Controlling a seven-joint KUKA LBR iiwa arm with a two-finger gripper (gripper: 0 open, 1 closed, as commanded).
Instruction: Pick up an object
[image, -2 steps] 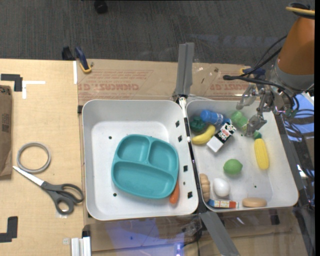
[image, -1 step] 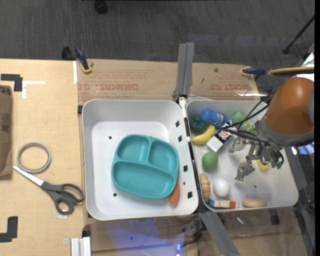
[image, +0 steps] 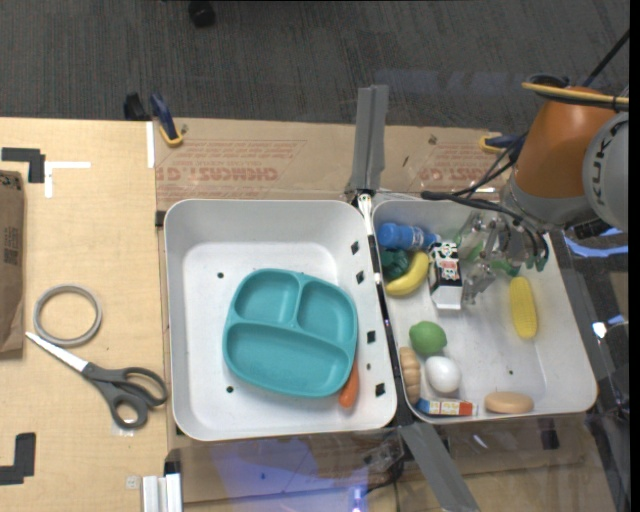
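Gripper (image: 487, 262): I am seeing it hanging over the far half of the right bin (image: 560, 400); whether the pincer is apart or together, I cannot tell.
Nearest things: the small black-and-white carton (image: 446, 272) is standing just beside it toward the divider, and the yellow corn piece (image: 523, 306) is lying just beside it toward the right wall.
Far-left corner: the blue item (image: 399, 236), the green item (image: 398, 263) and the banana (image: 408, 279) are crowding together, touching.
Near edge: the green ball (image: 428, 337), the white egg (image: 442, 375), the tan oval (image: 509, 402) and the red-and-white tube (image: 445, 407) are lying close.
Left bin (image: 190, 240): it is carrying the teal divided plate (image: 291, 332) and an orange carrot (image: 348, 389) at its near-right corner.
Risk, carton: I am judging that a descent here could clip the carton and tip it.
Risk, corn: being round, it may be rolling away from the fingers.
Risk, aim: going down between the two, it may close on nothing.
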